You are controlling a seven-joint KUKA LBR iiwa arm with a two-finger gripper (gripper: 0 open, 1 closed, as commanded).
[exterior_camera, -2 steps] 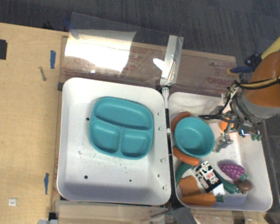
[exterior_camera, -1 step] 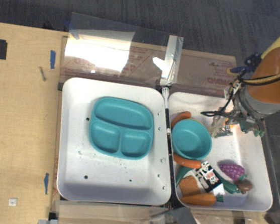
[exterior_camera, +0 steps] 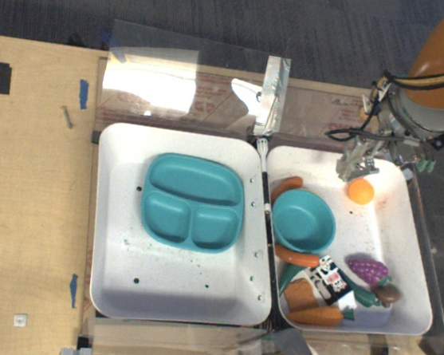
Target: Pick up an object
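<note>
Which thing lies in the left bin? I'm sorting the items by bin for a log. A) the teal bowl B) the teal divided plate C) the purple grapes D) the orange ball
B: the teal divided plate sits alone in the left bin, while the bowl, orange ball and grapes lie in the right bin.

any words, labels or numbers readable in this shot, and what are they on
None can be read.
Faint reddish print on the cardboard strip behind the bins: too blurred and glared over to read.
Black and white carton in the right bin: patterned, but no letters can be made out.
Small white tag on the wooden bench: too small to read.
</note>
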